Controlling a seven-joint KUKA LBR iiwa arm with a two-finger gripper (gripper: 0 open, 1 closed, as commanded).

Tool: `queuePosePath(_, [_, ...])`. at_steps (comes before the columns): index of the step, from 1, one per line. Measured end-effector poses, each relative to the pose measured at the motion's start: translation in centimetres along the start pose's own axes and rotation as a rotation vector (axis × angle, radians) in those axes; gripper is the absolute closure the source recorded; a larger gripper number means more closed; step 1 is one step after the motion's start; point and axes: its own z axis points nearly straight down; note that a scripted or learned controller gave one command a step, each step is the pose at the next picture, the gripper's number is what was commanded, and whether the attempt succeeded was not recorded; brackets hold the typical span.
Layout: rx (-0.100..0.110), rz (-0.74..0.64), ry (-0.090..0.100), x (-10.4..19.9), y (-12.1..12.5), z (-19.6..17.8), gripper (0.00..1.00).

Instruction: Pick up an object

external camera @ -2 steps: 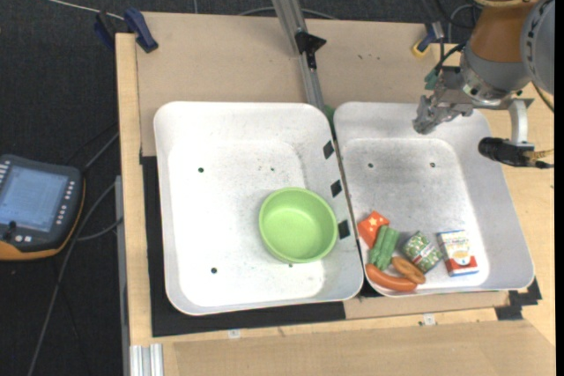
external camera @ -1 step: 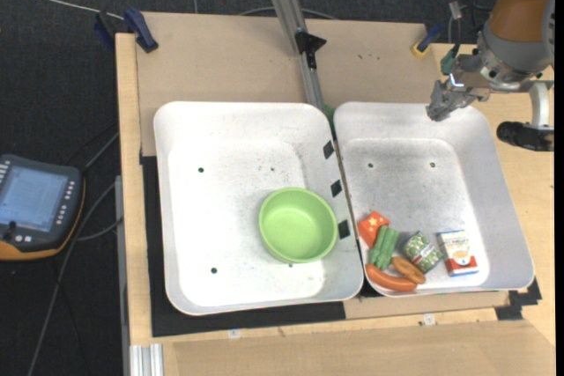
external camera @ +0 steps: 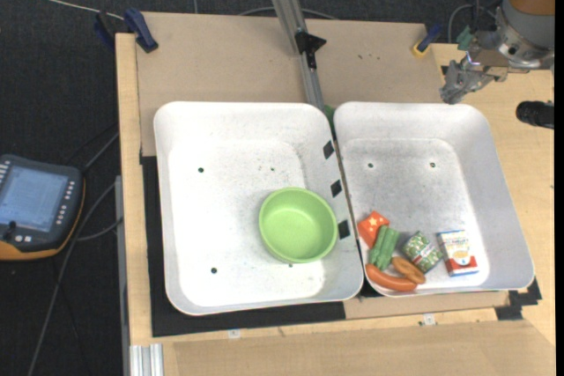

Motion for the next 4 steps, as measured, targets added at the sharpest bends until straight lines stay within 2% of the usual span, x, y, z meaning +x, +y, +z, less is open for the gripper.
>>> queuePosePath(3, [0.005,-0.004,0.002,14.9,1.0,-1.2,1.0])
queuePosePath(4, [0.005,-0.005,0.003,20.6,0.4,-1.3,1.0])
